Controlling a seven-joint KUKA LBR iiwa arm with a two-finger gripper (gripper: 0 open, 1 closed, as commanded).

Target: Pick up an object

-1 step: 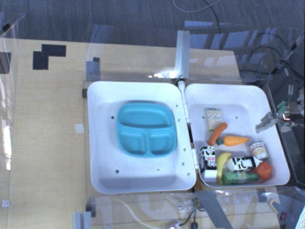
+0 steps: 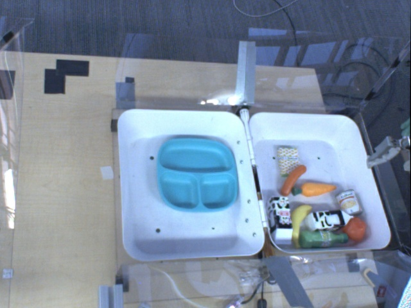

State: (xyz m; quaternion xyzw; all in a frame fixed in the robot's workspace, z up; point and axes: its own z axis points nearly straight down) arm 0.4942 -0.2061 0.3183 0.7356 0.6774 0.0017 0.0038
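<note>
End effector: at right rim of right bin, state can't tell, nothing seen held | toy food heaped in bin's near-right corner: carrot, banana, green bottle – tight pile, awkward pick | blue tray: left bin.

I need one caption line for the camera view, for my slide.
Left bin holds a blue divided tray; right bin holds toy food items.
</note>
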